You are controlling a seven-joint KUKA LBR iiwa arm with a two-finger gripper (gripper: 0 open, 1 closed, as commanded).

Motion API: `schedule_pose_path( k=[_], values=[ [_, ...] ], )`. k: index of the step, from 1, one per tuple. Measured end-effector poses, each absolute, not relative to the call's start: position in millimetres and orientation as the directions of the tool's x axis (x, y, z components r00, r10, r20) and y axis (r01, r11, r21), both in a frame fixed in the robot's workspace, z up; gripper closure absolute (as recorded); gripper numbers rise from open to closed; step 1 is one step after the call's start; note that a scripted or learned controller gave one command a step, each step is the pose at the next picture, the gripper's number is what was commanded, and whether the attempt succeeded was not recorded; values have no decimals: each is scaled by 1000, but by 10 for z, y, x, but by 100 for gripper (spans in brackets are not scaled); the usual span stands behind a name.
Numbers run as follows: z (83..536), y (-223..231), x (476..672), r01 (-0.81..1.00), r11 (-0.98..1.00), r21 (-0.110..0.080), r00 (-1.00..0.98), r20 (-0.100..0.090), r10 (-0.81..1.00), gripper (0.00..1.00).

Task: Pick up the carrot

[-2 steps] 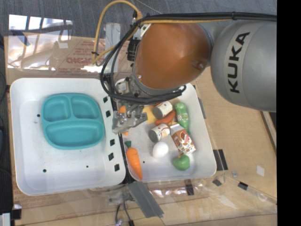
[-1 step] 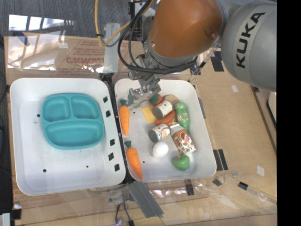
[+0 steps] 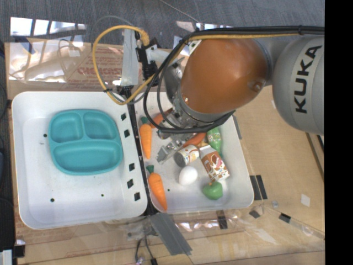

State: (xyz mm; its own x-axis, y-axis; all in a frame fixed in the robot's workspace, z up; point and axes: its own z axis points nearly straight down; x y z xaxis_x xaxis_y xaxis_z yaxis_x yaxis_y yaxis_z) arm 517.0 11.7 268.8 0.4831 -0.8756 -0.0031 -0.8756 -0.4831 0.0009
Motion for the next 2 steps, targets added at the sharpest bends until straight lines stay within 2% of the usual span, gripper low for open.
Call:
schedule_pose_path(
  k=[1,2],
  values=[
    [2272,260,4758,-608,-794,1,794,-4,-608,100],
    [2313,476,5241,-390,-921,-3,921,-2,-390,100]
  ],
)
